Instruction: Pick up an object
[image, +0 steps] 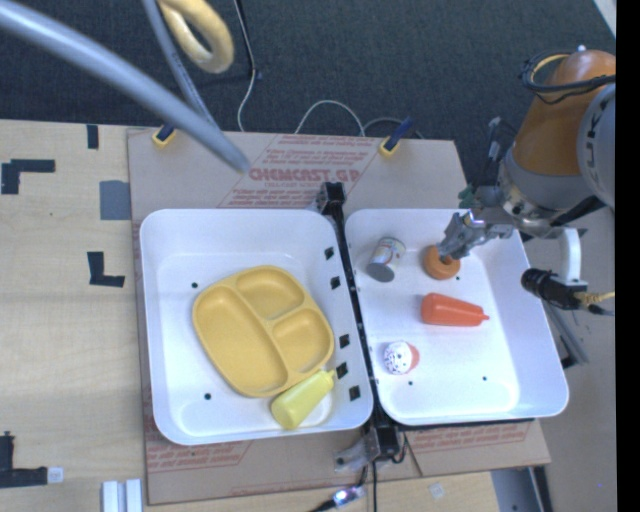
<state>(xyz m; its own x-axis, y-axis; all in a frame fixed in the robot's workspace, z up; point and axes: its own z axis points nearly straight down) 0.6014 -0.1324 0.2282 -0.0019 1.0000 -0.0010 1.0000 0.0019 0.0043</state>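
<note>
The arm is grey with a rounded orange band; just above the gripper sit black cables.

The hand sits low over a small orange round thing in the upper part of the right bin, covering its top; its fingertips are too blurred to tell apart. The arm runs off the frame's right edge. The small white ball's markings are too small to read.
</note>
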